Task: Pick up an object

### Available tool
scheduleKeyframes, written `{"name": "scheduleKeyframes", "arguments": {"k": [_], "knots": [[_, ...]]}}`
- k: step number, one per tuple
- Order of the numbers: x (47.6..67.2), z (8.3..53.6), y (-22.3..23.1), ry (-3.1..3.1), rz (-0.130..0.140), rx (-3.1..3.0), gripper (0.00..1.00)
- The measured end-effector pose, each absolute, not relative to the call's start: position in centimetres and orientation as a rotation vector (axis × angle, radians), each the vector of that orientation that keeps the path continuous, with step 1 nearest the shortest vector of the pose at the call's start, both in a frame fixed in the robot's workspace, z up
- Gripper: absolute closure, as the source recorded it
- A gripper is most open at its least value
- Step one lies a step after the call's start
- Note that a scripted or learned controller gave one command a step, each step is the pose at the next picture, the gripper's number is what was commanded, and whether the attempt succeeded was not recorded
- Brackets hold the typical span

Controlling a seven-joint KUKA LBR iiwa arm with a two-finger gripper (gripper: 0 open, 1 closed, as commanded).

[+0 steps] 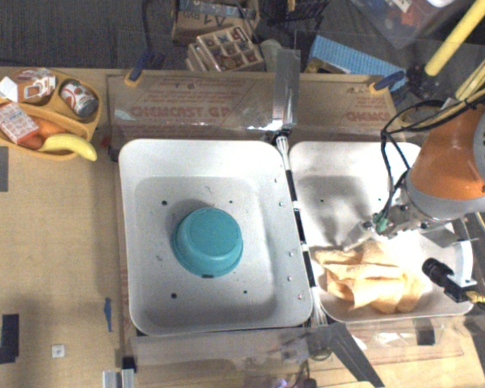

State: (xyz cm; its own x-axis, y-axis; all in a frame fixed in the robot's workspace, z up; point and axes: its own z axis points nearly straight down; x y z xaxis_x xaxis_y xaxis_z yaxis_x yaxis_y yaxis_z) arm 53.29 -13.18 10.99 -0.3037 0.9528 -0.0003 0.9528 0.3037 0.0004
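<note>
A robotics lab: white bins point(137, 217) on a bench (cardboard backing point(194, 110), cables point(400, 128), crated clutter point(226, 51) behind).

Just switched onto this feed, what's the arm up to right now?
The arm is reaching into the right bin, its gripper low over a crumpled tan cloth lying at that bin's near side. Whether it has caught the cloth cannot be told from this view. A teal bowl sits upside down in the left bin, untouched.
</note>
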Motion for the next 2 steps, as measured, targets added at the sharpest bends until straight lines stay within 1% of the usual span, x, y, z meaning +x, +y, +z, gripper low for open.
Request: {"name": "scheduleKeyframes", "arguments": {"k": [1, 2], "knots": [[50.51, 8.8, -12.58, 2.576, 0.009, 1.783, 0.0], [50.67, 9.7, -12.74, 2.571, 0.012, 1.786, 1.0]]}}
